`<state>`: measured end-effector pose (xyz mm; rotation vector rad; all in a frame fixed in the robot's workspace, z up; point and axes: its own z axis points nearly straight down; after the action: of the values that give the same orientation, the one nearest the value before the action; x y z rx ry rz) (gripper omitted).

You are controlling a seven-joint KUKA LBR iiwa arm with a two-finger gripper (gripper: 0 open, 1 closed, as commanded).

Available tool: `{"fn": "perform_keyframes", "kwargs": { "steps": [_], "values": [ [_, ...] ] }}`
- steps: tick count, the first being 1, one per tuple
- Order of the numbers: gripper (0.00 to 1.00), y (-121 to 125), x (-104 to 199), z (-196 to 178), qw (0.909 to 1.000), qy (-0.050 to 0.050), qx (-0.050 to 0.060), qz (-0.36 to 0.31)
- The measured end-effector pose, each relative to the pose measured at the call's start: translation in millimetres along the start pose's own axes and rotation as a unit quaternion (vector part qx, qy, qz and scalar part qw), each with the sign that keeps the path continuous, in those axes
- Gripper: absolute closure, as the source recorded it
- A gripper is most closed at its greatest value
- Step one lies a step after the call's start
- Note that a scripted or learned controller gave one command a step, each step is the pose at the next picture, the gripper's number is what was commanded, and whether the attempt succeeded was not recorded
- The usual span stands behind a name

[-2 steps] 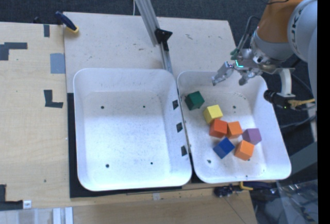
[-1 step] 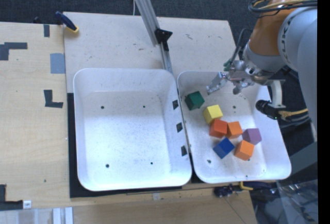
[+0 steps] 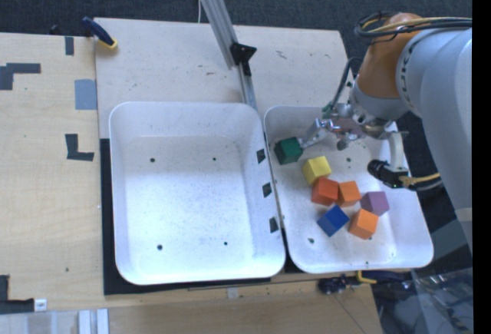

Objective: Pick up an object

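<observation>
Several small cubes lie in the right bin (image 3: 406,248): a green cube (image 3: 288,150) near its left wall, a yellow cube (image 3: 316,168), a red-orange cube (image 3: 325,190), an orange cube (image 3: 350,192), a purple cube (image 3: 374,203), a blue cube (image 3: 332,219) and another orange cube (image 3: 364,223). My gripper (image 3: 324,142) hangs low over the bin's far part, just above the yellow cube. Its fingers are spread open with nothing between them. The left fingertip (image 3: 305,141) reaches close to the green cube's right side.
The left bin (image 3: 123,171) stands beside the right one, sharing a raised rim. A slanted metal rail (image 3: 219,10) runs down to the bins' far edge. The grey arm with its orange band (image 3: 380,67) covers the right bin's far right corner.
</observation>
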<state>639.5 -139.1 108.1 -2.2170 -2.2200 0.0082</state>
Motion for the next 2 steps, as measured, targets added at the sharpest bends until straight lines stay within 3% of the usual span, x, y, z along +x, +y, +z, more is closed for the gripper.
{"fn": "perform_keyframes", "kwargs": {
  "steps": [1,2],
  "values": [
    [0.00,-0.4,0.5,17.3,1.0000,0.000,-0.002,0.000],
    [1.00,0.0,1.4,6.6,1.0000,0.000,-0.002,-0.001]
  ]
}}
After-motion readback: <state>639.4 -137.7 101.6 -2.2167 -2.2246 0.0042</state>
